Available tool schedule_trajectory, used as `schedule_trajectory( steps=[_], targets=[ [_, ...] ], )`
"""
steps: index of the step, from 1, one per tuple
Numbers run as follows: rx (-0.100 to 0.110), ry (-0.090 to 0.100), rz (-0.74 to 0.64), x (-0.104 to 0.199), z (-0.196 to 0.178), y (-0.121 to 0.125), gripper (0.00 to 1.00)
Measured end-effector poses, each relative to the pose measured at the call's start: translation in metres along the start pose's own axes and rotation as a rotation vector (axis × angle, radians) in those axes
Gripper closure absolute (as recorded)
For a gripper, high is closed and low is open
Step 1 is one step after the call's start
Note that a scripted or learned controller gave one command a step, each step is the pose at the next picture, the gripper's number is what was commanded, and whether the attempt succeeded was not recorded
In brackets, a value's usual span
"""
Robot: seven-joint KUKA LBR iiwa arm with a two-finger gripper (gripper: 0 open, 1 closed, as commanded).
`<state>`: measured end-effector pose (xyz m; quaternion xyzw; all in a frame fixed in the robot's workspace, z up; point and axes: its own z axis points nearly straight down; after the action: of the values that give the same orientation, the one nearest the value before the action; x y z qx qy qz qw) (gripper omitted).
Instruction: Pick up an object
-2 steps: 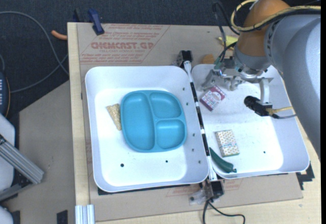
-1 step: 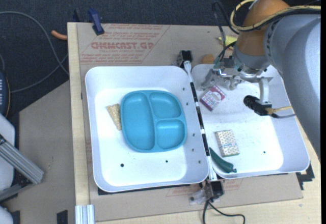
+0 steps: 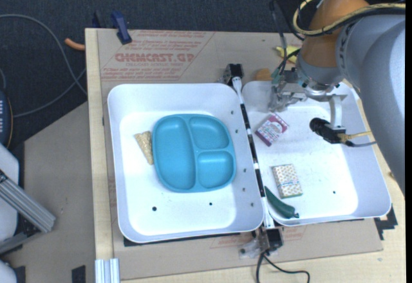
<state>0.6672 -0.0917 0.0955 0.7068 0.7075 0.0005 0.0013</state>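
Sitting in the left bin (image 3: 122, 146), a tan wafer-like piece (image 3: 144, 144) is touching a blue divided plate (image 3: 193, 151). In the right bin (image 3: 360, 201), a maroon packet (image 3: 271, 128) is lying just below the gripper (image 3: 281, 96), a patterned small box (image 3: 287, 180) nearer the front, a dark green item (image 3: 281, 204) at the front-left corner. Whether the tool is gripping anything is not discernible.

The arm (image 3: 373, 50) is cut off by the right edge, and its bulk hides the far right corner of the right bin (image 3: 347, 201). The tool (image 3: 283, 96) is too small and dark to tell how its fingers stand. The blue plate (image 3: 193, 151) covers part of the tan piece (image 3: 144, 144) in the left bin (image 3: 125, 166). The print on the two packets (image 3: 271, 128) (image 3: 287, 180) is too small to read
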Motion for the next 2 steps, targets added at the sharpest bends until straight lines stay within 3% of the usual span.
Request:
schedule_trajectory(
  steps=[1,2],
  targets=[
    [0.001,0.000,0.000,0.000,0.000,0.000,0.00],
    [0.005,0.001,0.002,-0.001,0.011,-0.017,0.00]
  ],
)
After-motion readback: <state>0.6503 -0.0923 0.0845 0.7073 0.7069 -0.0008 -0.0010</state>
